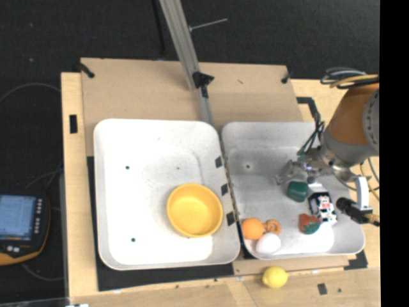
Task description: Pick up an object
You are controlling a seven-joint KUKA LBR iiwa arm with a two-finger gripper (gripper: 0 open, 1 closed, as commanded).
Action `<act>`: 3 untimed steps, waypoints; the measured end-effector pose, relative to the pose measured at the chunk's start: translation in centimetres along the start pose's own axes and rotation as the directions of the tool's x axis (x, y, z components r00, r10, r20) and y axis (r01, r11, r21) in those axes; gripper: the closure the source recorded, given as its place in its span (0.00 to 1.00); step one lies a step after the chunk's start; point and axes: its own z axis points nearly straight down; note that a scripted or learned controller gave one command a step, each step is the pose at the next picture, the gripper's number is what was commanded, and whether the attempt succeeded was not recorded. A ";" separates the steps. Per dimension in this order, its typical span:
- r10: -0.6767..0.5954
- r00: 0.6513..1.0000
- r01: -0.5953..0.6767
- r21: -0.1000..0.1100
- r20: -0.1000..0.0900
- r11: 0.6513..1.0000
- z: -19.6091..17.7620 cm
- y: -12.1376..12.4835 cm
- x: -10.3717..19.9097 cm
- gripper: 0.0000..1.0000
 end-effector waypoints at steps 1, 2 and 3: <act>0.001 1.000 -0.001 -0.008 0.000 1.000 -1.4 0.2 -0.1 1.00; -0.004 1.000 0.004 -0.010 -0.002 1.000 -6.0 1.0 -0.3 1.00; -0.005 1.000 0.005 -0.011 -0.001 1.000 -10.5 0.9 -0.8 1.00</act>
